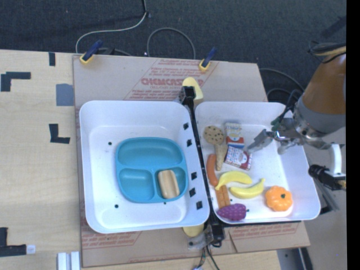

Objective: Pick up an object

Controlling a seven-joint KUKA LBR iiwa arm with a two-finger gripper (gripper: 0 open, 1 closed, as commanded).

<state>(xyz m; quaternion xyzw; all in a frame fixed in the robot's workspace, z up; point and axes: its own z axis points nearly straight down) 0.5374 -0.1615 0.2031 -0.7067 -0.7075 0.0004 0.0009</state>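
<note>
Hovering in approach, the pincer (pixel 269 139) spread open and holding nothing, needing next a descent onto the red-and-white carton (pixel 236 154) just leftward below.

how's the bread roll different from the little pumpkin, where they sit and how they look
The bread roll is tan and oblong; the pumpkin is orange and round with a green stem. The bread roll lies in the blue tray in the left bin; the pumpkin sits on the floor of the right bin, near its corner. Both look like toy food.
</note>
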